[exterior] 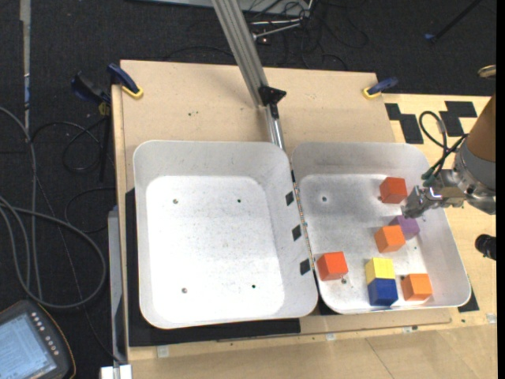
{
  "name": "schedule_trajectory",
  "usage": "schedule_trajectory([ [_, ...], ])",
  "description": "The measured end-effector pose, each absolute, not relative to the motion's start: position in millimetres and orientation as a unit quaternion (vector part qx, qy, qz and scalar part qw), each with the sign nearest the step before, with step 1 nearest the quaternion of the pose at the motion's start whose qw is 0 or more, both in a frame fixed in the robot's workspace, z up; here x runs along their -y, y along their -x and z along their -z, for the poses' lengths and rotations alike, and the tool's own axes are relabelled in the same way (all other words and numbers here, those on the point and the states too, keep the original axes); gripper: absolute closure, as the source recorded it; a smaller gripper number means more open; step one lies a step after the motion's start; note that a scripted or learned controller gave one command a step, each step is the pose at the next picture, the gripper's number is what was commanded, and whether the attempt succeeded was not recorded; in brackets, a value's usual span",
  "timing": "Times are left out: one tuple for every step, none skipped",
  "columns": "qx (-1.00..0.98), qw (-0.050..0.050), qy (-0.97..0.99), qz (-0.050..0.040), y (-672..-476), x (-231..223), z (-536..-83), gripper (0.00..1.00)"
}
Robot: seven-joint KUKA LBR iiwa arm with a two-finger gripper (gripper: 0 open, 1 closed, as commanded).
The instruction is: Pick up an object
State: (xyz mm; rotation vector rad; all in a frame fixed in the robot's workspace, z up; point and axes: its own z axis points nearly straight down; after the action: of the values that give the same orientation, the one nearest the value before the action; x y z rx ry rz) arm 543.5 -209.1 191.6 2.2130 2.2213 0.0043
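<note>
Camera view: tool [413,206] state unclear, touching purple block [409,227]; looks light, rigid — you grip its flat sides.

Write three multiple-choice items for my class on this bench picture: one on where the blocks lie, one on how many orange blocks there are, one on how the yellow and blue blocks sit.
1. Which bin holds the blocks?
A. left bin
B. right bin
C. both

2. How many orange blocks are there?
A. two
B. four
C. six

3. How do the yellow and blue blocks sit?
A. touching
B. in opposite corners
C. in separate bins

Key:
1 B, every block lies in the right bin, where the gripper is.
2 B, orange blocks at and.
3 A, the yellow block touches the blue block.
</note>
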Motion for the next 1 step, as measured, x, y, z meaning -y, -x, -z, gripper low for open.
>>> schedule_trajectory([
  [-0.708,0.004,-0.706,-0.0015,-545.5,209.3,-245.3,1.00],
])
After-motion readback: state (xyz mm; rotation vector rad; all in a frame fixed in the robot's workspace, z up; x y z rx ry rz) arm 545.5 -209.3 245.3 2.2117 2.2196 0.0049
